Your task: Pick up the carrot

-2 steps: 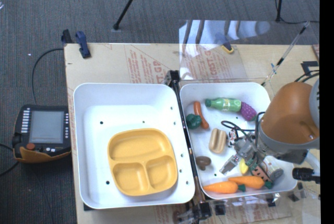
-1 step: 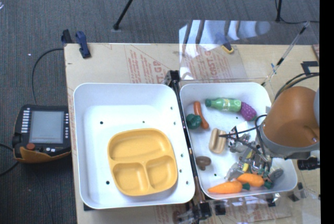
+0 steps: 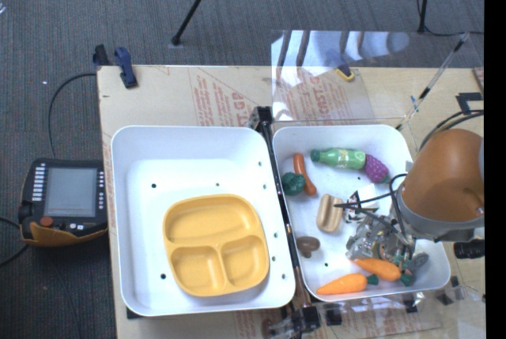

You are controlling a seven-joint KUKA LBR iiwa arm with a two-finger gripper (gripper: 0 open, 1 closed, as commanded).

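Steel-grey and tangled with cable, the gripper (image 3: pixel 379 241) hangs low in the lower right of the frame, inside the right bin (image 3: pixel 395 138), under the orange band (image 3: pixel 443 175) of the arm. Whether it is open or closed I cannot tell; the view from above hides that.

Now the target. There are two orange pieces here, and that is the catch. One carrot (image 3: pixel 341 284) lies along the bottom wall of the right bin, green top pointing right, just below and left of the gripper, apart from it. A second carrot-like piece (image 3: pixel 379 269) sits directly beneath the gripper, touching or nearly so, tilted down to the right.

To do this well, I'd say: choose one, line the closing direction across its narrow width, not along its length, and come straight down over its thick middle. The lower carrot hugs the wall, so a finger could jam on the rim; the nearer one looks the easier take.

Working outward: a bun (image 3: pixel 328 212) lies up and left of the gripper, a brown lump (image 3: pixel 307 245) left again. Further up sit a sausage (image 3: pixel 303 173), something dark green (image 3: pixel 293 184), a green bottle (image 3: pixel 340 159) and a purple piece (image 3: pixel 376 168). The left bin (image 3: pixel 134 163) holds a yellow tray (image 3: pixel 215 244).
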